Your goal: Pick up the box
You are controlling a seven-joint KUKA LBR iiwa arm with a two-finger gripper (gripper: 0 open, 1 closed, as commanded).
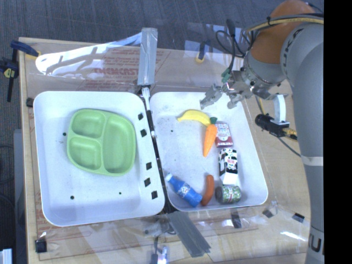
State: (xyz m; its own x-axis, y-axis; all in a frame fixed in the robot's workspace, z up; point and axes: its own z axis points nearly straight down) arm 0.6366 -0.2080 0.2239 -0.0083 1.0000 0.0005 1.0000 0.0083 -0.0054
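Box (228, 167) was the small white carton with black cow-patch print, lying flat and lengthwise in the right bin (252, 142), near the bin's right wall and toward its front-right corner. A small red packet (223, 135) touched its far end; a green-labelled can (229, 193) on its side sat just at its near end. Carrot (209, 139) lay just beside the red packet on the side toward the bin's middle, banana (194, 116) beyond that toward the back wall. Red sausage (209, 189) and blue bottle (183, 191) were along the front wall.

Tool (223, 95) hung over the back edge of the right bin, well apart from the box, fingers spread, nothing between them.

Handling, my read: light cardboard, likely toy-grade, stiff enough on the long faces but crushable if squeezed hard. Printed surface looked smooth, so some slip risk. Best hold was across the narrow width at mid-length, jaws aligned with the long sides; the ends were crowded by can and packet, and the bin wall left little room on the outer side.

Left bin (49, 194) carried a green three-compartment plate (102, 141), matte plastic, rounded corners. Both bins were shallow white plastic, speckled floors. Tabletop (33, 65) was pale wood under a clear sheet.
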